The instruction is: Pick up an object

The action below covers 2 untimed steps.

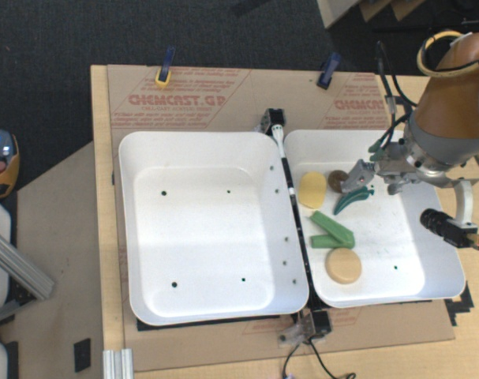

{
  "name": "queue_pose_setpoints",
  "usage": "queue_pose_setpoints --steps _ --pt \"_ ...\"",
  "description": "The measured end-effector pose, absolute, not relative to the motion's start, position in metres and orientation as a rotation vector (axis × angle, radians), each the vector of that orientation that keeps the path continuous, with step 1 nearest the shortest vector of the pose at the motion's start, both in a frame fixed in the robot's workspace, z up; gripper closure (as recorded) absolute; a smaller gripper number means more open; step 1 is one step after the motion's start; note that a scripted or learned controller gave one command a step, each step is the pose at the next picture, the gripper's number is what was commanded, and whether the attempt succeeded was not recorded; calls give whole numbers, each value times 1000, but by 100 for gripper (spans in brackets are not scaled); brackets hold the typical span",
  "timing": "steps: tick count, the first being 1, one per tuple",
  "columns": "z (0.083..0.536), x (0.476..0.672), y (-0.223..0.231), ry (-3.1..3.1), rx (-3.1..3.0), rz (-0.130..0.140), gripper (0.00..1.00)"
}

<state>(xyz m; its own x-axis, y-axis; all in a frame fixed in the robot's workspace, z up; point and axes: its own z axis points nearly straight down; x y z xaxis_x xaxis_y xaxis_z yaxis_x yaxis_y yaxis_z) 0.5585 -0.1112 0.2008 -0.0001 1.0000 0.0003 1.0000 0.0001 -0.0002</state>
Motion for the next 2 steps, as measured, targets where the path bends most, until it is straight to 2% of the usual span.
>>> queue_pose_setpoints --steps 1,2 --pt "160 529 -92 -2216 -2218 4 0" --pt "102 506 -94 -2214 -2218 7 0"
